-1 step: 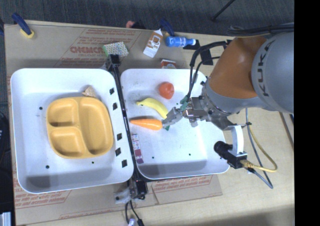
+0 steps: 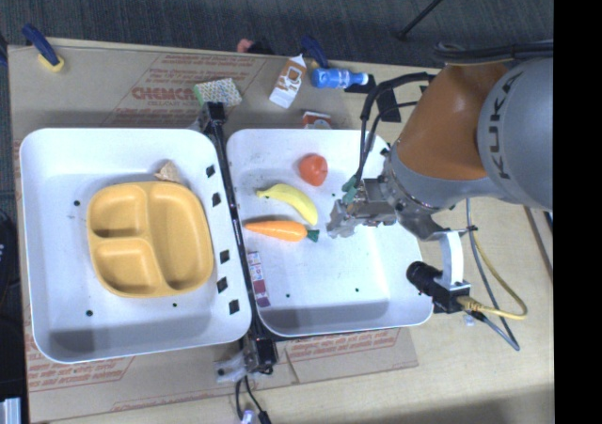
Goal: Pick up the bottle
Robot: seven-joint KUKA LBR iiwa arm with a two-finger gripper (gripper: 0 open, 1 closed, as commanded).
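**Q:** What do you log for the jaws right now?

**A:** You can see the gripper (image 2: 340,222) low over the right bin (image 2: 376,305), just past the carrot's green end. How far the jaws stand apart, you cannot tell from this slant; the tips blur into the bin floor. Nothing readable sits between them, so do not log a grasp.

**Q:** What lies around it?

**A:** At 9 o'clock from the gripper, close by, is the carrot (image 2: 276,229). At 10 o'clock, near, is the banana (image 2: 289,200). At 11 o'clock, a little further off, is the tomato (image 2: 313,168). Well off toward 9 o'clock, the left bin (image 2: 47,319) holds a yellow divided plate (image 2: 149,236).

**Q:** And the bottle?

**A:** You will find the bottle (image 2: 339,79) outside both bins, lying on its side on the bench beyond the right bin's far rim, at 12 o'clock from the gripper and well apart from it. A small carton (image 2: 288,82) lies just beside it at its 9 o'clock.

**Q:** Progress?

**A:** Judged as not begun in any useful sense: the bottle is untouched. Left for you to see done: lift clear of the bin, travel toward 12 o'clock over the rim, descend on the bottle, close, raise.
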